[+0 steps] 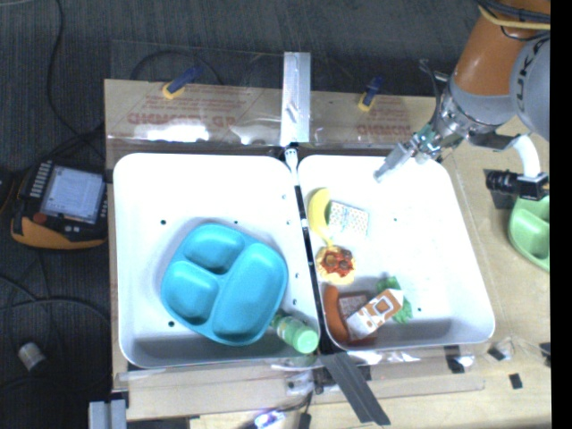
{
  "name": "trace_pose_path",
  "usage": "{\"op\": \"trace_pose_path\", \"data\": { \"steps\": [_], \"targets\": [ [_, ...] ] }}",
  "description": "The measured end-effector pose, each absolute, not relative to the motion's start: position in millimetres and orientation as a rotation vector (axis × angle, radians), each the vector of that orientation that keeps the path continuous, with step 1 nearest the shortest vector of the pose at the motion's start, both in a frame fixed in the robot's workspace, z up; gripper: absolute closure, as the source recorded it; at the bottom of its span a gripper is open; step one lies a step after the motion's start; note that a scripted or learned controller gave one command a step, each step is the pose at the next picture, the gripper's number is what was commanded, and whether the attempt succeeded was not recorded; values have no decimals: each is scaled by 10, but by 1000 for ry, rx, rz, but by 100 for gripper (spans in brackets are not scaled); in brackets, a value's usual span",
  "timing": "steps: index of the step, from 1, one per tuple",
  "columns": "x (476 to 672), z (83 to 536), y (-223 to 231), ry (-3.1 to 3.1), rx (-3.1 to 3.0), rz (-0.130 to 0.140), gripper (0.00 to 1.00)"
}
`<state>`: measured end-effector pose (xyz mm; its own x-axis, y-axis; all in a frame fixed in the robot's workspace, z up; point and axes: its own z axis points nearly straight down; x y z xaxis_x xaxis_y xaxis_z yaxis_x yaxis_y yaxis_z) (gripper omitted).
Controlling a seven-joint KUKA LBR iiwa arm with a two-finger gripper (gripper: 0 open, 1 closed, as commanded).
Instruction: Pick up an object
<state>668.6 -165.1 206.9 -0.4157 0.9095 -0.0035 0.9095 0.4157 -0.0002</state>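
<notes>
The right bin (429, 239) holds several objects along its left side. A yellow banana (317, 208) lies next to a pale checkered pad (349, 217). Below them sits a small red and yellow item (336, 261). An orange and white box (375, 309) rests on a brown item (338, 315) in the front corner, with a green leafy piece (402, 304) beside it. My gripper (384, 170) hangs over the bin's back edge, slanting down to the left, apart from every object, with nothing seen in it.
The left bin (143, 195) holds a blue divided plate (225, 280) and a green bottle (298, 334) at its front right corner. A green object (533, 226) lies on the bench right of the bins. A handheld device (63, 199) lies on the floor at left.
</notes>
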Motion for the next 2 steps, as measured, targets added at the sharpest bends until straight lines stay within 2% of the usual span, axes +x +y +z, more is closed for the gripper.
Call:
{"op": "trace_pose_path", "data": {
  "steps": [1, 2],
  "targets": [
    [6684, 938, -1092, 2584, 1783, -5, 0],
    [6684, 1542, -1642, 2484, 1920, -3, 0]
  ]
}}
